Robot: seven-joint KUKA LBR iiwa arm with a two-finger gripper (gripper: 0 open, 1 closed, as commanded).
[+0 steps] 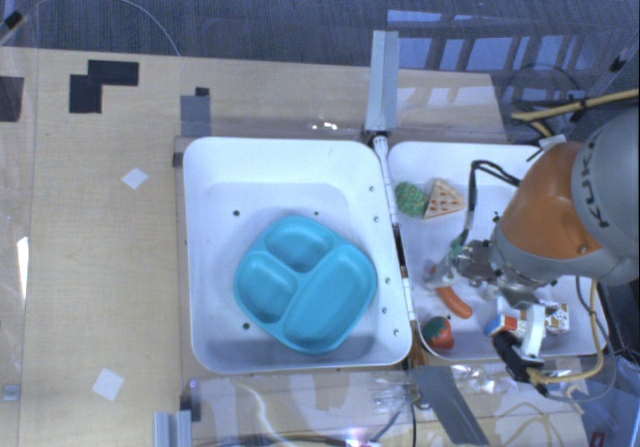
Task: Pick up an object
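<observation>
The right bin (420,170) holds several small toy foods. A green bumpy piece (409,198) and a tan pizza wedge (444,200) lie near its far left corner. An orange sausage-shaped piece (454,302) lies near the front, with a red and green fruit (436,333) at the front left corner. A small white item with blue and red marks (505,323) sits beside them. My gripper (468,263) hangs low over the bin's middle, just above the orange piece, under the orange wrist band (545,210). Nothing shows held in it.
The left bin (215,235) holds a blue divided plate (305,282). A ridge (393,235) separates the two bins. Cables and a black and white fitting (525,345) hang from the arm over the right bin's front right. A metal post (382,80) stands behind the bins.
</observation>
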